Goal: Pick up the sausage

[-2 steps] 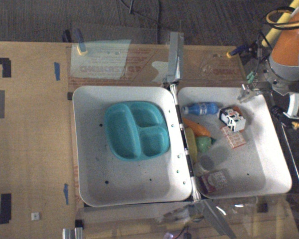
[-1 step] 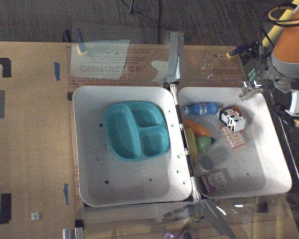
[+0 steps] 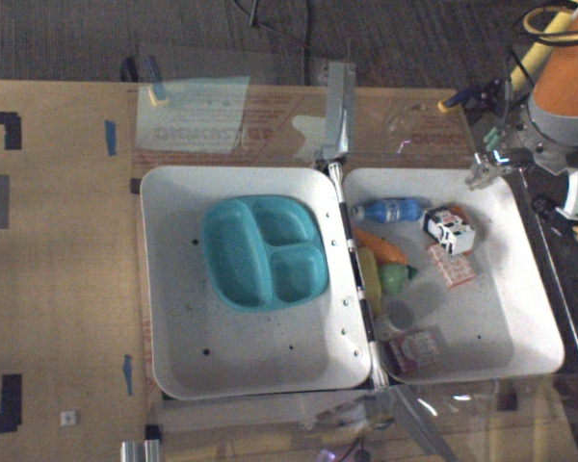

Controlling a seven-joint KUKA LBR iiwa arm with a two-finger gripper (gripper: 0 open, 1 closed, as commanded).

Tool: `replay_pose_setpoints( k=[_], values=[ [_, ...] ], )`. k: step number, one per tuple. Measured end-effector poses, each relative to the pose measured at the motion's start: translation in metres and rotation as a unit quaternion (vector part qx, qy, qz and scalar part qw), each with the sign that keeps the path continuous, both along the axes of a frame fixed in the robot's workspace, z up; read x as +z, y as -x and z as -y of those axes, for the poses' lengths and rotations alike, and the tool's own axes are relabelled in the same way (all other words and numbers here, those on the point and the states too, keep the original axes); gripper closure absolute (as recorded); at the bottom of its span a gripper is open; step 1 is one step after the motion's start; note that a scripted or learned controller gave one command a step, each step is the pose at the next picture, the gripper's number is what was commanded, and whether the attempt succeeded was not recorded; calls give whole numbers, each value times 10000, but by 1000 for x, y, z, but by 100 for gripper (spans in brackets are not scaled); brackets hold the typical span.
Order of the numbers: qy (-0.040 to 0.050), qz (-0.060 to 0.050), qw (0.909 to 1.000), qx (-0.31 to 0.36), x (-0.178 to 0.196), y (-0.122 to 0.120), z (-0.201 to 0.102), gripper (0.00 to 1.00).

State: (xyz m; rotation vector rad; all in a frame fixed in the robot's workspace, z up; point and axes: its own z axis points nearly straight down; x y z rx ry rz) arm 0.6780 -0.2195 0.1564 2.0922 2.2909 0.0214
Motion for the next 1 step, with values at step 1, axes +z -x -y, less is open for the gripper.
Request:
replay_pose_setpoints(
  k=[1],
  values=[
    [14,22,10000,3,11,-1,1,100]
  ],
)
